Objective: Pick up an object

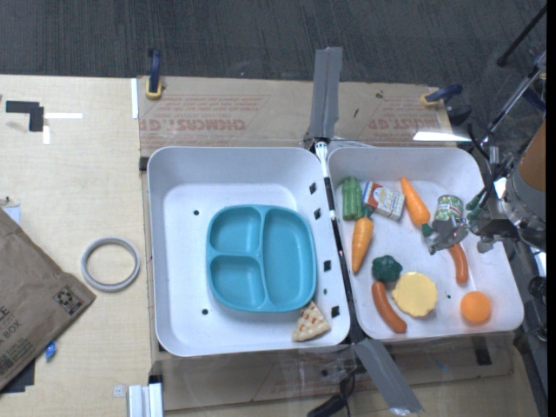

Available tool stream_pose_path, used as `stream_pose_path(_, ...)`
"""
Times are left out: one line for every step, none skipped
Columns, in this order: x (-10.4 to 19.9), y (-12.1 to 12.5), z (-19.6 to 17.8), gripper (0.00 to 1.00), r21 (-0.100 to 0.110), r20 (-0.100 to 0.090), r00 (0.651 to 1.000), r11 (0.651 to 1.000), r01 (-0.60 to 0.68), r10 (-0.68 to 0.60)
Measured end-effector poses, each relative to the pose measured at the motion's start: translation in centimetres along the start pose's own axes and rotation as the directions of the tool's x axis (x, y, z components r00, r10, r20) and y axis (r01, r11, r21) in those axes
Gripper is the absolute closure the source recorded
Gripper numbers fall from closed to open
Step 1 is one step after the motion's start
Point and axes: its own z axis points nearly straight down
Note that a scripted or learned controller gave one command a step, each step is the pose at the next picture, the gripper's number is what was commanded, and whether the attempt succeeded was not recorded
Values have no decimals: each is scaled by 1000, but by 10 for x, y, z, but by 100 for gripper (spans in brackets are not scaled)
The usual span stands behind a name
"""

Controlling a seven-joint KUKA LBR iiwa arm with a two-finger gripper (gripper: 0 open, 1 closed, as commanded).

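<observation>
While nothing is lifted yet, layout from the left: tape ring [110,262] on the surface [69,189], well apart from the bins. Left bin [174,320] holds a teal divided tray [261,259] with a pizza slice toy [311,324] just beside its lower right corner.

Right bin [499,320]: green pepper [350,197], juice carton [383,200], two carrots [360,242] [414,201], broccoli [387,268], sausage [387,306], yellow round piece [414,294], orange [475,307].

Hand [445,233] sits low over the right side of that bin, beside a small can [449,208] and above a second sausage [460,263]. Can't tell if it's spread or closed, or whether it grips anything.

Likely target, my guess: the can or that sausage. Both look like light rigid plastic toys, smooth, so slippery. Grab the sausage across its narrow middle; take the can across its sides.
</observation>
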Motion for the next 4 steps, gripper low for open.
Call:
stream_pose_path(-40, 109, 68, 0, -2, 1, 997, 997, 80, -80)
stream_pose_path(-19, 140, 128, 0, -11, 4, 985, 985, 174, -174)
stream_pose_path(-19, 141, 118, 100, -13, 4, 985, 985, 172, -172)
stream_pose_path(-36, 89, 127, 100, -14, 9, 938, 938, 346, -346)
